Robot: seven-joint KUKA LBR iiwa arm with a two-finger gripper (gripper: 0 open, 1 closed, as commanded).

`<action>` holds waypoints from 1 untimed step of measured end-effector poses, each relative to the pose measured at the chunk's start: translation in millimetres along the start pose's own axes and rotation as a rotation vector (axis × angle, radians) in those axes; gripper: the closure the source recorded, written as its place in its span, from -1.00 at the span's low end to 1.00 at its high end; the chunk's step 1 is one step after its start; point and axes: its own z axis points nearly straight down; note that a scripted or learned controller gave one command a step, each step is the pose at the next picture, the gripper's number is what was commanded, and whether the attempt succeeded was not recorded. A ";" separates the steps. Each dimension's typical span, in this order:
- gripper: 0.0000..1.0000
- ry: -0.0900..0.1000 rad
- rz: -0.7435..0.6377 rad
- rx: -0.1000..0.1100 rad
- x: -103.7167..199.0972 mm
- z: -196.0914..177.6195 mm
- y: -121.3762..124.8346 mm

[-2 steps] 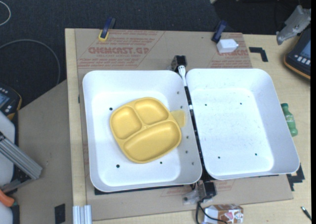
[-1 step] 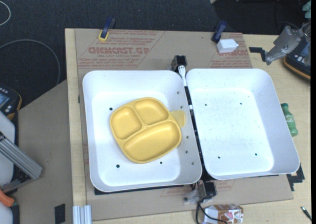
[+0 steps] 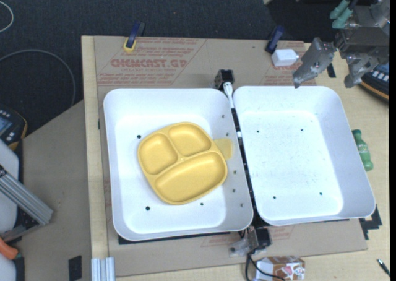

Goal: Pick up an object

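A yellow plate (image 3: 182, 162) with three compartments lies flat in the left white bin (image 3: 117, 150), slightly right of its middle. My gripper (image 3: 331, 74) hangs above the far right corner of the right white bin (image 3: 346, 150), far from the plate. Its two grey fingers (image 3: 307, 66) stand apart, open, with nothing between them.
A small white block (image 3: 284, 57) sits on the bench behind the right bin, next to a blue clamp (image 3: 274, 38). Another clamp (image 3: 132, 37) is at the back left. A green item (image 3: 362, 150) lies along the right bin's outer rim.
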 end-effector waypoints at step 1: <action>1.00 -0.002 0.008 -0.004 -4.3 -10.9 1.1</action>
